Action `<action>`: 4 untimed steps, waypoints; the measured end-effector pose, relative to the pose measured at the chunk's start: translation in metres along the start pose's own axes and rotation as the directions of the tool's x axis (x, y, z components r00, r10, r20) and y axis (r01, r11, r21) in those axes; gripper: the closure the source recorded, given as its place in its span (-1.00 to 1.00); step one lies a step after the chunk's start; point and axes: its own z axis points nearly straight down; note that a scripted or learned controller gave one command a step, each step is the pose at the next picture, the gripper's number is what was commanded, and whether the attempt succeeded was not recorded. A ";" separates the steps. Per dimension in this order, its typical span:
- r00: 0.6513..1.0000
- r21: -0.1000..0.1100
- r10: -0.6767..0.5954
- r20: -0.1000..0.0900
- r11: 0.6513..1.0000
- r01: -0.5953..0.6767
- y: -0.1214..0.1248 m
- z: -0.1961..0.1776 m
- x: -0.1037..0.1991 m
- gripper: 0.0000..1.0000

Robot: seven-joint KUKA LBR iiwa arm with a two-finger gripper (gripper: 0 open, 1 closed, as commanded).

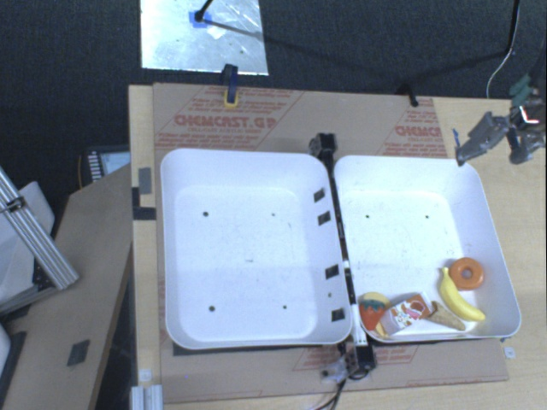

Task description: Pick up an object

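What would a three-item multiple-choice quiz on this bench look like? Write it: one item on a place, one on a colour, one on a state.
1. Where do the objects lie?
A. near corner of the right bin
B. middle of the left bin
C. on the cardboard between the bins

2. What colour is the ring-shaped toy?
A. blue
B. orange
C. green

3. Where is the end effector?
A. pressed on the banana
B. inside the left bin
C. above the right bin's far right corner, away from the objects

Key: 1 A, the banana, the carton and the rest crowd the near edge of the right bin. 2 B, the ring beside the banana is orange. 3 C, the end effector sits at the bin's far right corner, touching nothing.
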 end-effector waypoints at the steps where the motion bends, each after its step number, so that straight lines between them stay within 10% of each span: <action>1: 1.000 0.009 -0.001 -0.001 1.000 0.001 -0.021 -0.062 0.059 -1.00; 4: 1.000 0.016 0.001 -0.002 1.000 -0.001 -0.019 -0.057 0.193 -1.00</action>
